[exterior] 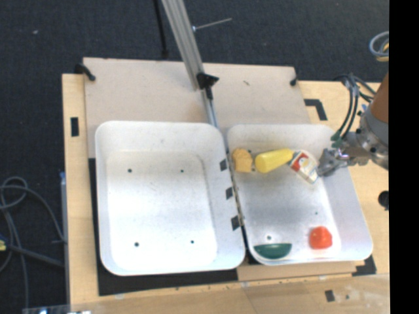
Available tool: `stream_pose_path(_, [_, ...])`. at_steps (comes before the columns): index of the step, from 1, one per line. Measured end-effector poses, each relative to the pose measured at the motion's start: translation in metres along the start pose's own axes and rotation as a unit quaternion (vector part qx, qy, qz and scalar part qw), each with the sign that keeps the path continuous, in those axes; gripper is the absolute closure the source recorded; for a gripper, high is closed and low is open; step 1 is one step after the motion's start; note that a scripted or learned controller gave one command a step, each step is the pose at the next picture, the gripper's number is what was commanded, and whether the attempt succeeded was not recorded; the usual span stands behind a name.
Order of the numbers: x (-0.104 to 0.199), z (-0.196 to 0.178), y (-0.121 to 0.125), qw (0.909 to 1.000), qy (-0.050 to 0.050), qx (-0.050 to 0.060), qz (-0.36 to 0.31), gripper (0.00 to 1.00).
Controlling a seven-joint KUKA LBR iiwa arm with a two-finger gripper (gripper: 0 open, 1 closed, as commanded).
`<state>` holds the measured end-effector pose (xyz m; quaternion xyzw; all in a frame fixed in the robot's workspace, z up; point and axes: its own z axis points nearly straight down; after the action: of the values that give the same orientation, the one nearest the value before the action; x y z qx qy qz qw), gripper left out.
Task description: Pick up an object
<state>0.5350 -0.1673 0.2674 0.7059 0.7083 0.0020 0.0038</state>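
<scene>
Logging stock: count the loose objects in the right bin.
5: tan piece and yellow banana at the back, red-and-white packet beside them, green bowl and red-orange ball in front.

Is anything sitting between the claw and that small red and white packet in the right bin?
Nothing visible. The claw sits at the right bin's upper right, right next to the red and white packet. The yellow object lies on the packet's far side, left of it, so it does not block the approach.

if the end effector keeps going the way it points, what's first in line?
Probably the small red-and-white packet, just left of the end effector in the right bin; the yellow object lies beyond. Depth is unclear.
</scene>
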Motion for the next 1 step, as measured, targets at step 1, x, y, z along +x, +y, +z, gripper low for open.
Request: stream_pose_path(1, [0.0505, -0.0027, -0.0149, 1.0000, 0.001, 0.003, -0.001, 1.00])
